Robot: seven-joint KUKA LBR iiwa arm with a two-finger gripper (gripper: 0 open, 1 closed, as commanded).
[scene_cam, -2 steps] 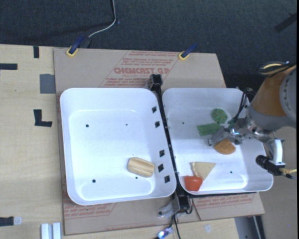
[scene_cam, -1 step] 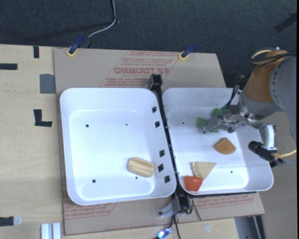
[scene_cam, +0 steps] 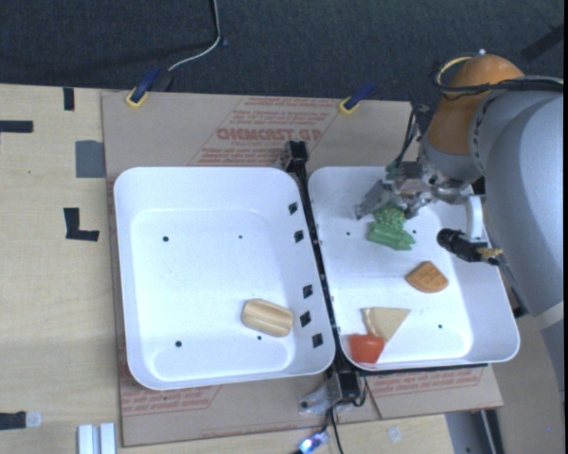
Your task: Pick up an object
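Where the cardboard sheet (scene_cam: 265,135) shows above the two bins, red print runs across it, too blurred to read. Yellow (scene_cam: 140,90) and blue (scene_cam: 357,96) clips hold its upper edge. Pale wood-grain bench (scene_cam: 38,282) carries black tape marks at frame left; dark carpet lies beyond, with a white cable (scene_cam: 211,26).

Gripper (scene_cam: 394,200) sits in the upper part of the right bin (scene_cam: 492,348), directly above the green toy (scene_cam: 390,228); finger spacing cannot be made out. Same bin: orange-brown piece (scene_cam: 427,277), tan wedge (scene_cam: 386,322), red piece (scene_cam: 365,348). Left bin (scene_cam: 133,253): bread roll (scene_cam: 267,317), lower right.
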